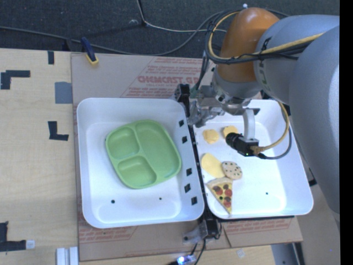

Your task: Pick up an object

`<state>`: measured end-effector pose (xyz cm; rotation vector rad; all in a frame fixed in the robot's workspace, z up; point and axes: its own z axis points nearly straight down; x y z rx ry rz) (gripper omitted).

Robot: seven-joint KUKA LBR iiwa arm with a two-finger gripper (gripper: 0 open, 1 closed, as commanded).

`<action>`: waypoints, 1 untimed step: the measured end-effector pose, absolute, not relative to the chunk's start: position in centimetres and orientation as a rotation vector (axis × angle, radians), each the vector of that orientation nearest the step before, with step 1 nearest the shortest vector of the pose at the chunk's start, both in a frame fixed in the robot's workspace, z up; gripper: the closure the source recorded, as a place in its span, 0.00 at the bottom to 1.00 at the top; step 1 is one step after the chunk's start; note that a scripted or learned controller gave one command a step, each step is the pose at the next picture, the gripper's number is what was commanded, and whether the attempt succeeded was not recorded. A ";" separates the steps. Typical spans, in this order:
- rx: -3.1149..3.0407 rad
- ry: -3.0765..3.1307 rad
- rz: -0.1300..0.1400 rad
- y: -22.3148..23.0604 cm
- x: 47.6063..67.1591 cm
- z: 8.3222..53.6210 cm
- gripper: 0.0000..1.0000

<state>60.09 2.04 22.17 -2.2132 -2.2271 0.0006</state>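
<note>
The gripper (207, 115) hangs low over the right bin (276, 192) (finger spread, I cannot tell); just below it lies a yellow piece (210, 136), cookie (232, 170) and pizza slice (222, 194) farther down.

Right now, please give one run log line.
gripper: over right bin, fingers unclear | food pieces: lying in right bin | green tray: left bin

Beyond my two bins, the flat brown cardboard sheet (160, 76) carries red printing, too blurred to read.
</note>
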 end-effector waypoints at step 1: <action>-2.214 -2.227 0.001 6.5 60.0 22.7 1.00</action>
